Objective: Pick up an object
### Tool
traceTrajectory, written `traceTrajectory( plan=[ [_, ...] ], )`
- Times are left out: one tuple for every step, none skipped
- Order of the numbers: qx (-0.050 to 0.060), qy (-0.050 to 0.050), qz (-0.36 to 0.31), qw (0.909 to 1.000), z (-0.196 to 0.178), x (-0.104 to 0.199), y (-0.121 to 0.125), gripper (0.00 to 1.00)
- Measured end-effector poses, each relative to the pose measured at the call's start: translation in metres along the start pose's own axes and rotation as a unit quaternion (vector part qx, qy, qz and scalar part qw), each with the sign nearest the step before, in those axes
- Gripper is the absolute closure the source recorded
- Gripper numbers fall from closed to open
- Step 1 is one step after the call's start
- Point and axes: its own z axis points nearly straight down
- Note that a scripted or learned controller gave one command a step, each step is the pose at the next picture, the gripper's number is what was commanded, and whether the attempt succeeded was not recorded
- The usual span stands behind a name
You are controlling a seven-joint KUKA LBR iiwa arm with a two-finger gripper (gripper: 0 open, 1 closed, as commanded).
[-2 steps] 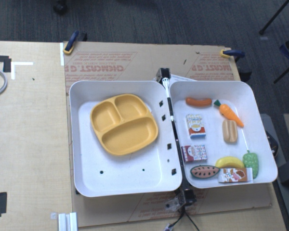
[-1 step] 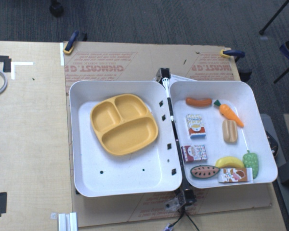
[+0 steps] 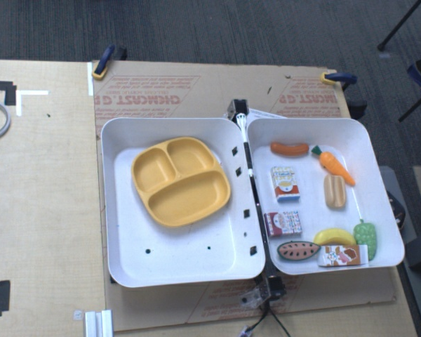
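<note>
The right white bin (image 3: 370, 153) holds several toy foods: a sausage (image 3: 289, 148), a carrot (image 3: 335, 166), a hot dog bun (image 3: 335, 191), a small milk carton (image 3: 285, 184), a red snack box (image 3: 283, 223), a watermelon slice (image 3: 298, 250), a banana (image 3: 335, 237), a green pepper (image 3: 365, 236) and a brown-and-white carton (image 3: 344, 256). The left white bin (image 3: 119, 223) holds a yellow divided plate (image 3: 181, 181).
Both bins sit on a cardboard sheet (image 3: 196, 90) held by blue-and-yellow clamps (image 3: 104, 60) at its far corners. A black clip (image 3: 238, 108) joins the bins at the back. The wooden bench (image 3: 42, 209) stretches to the left, with dark carpet beyond.
</note>
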Motion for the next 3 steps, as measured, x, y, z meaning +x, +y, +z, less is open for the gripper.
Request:
traceTrajectory(
  plan=[
    [-0.001, -0.001, -0.001, 1.0, -0.009, 0.0, 0.002, 1.0],
    [-0.002, -0.002, -0.003, 1.0, -0.018, 0.0, 0.003, 1.0],
    [-0.003, -0.003, -0.004, 1.0, -0.026, -0.001, 0.005, 1.0]
  ],
)
